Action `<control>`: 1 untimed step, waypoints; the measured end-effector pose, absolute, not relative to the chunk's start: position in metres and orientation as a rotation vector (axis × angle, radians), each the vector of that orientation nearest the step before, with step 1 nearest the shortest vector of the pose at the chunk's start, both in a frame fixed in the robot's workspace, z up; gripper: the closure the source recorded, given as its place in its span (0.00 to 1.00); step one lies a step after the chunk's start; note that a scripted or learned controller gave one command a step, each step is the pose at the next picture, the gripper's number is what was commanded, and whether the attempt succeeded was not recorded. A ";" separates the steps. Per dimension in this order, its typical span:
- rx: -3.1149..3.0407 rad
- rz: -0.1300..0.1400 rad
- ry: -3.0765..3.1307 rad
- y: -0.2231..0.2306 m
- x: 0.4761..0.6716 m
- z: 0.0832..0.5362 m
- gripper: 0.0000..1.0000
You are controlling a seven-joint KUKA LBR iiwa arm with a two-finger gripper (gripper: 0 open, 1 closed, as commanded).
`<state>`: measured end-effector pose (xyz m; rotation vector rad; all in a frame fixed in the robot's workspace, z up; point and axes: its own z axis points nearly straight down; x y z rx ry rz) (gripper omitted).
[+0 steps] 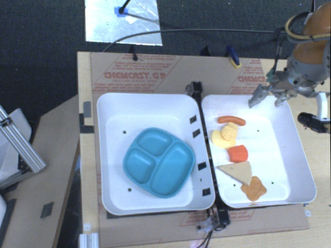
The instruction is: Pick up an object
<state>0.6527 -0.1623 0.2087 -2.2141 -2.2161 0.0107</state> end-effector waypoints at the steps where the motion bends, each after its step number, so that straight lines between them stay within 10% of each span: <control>1: -2.219 -0.001 -2.226 -0.162 0.656 0.217 0.00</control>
